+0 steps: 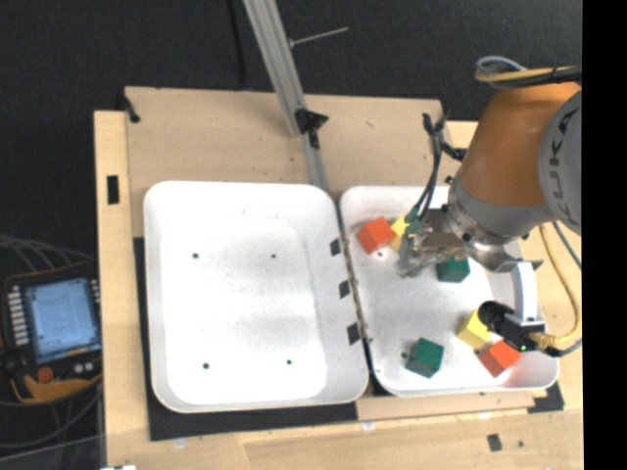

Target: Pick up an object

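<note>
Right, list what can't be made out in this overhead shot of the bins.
- Gripper: the wrist above hides its fingers, so their state is unreadable.
- Yellow block beside the orange block: mostly covered by the gripper.
- Green block: partly under the arm.
- Handheld screen at the view's left: text too small to read.

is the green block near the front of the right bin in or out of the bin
In. The green cube-shaped block rests on the floor of the right shallow white bin, inside its rim.

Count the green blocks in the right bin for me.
2: one green block near the front edge, another beside the gripper. The arm may hide more.
</note>
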Action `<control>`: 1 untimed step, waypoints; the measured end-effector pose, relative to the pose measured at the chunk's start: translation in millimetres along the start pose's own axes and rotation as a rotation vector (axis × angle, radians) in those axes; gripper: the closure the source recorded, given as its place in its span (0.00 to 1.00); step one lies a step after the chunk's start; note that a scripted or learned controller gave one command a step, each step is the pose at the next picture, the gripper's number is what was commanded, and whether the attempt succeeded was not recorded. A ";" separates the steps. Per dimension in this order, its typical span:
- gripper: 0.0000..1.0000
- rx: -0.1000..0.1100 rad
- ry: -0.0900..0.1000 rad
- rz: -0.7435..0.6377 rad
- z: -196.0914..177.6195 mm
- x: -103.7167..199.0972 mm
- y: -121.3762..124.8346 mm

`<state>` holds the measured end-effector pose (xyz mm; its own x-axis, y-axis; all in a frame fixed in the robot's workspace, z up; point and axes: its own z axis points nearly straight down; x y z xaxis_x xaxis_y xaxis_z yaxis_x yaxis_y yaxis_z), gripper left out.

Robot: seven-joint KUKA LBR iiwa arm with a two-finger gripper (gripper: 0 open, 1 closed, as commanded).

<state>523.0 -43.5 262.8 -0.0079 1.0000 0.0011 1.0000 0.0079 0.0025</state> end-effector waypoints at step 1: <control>1.00 0.001 0.000 0.000 -4.9 49.2 17.4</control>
<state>540.0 5.8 267.9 -0.0081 1.0000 0.0014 1.0000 0.0081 0.0019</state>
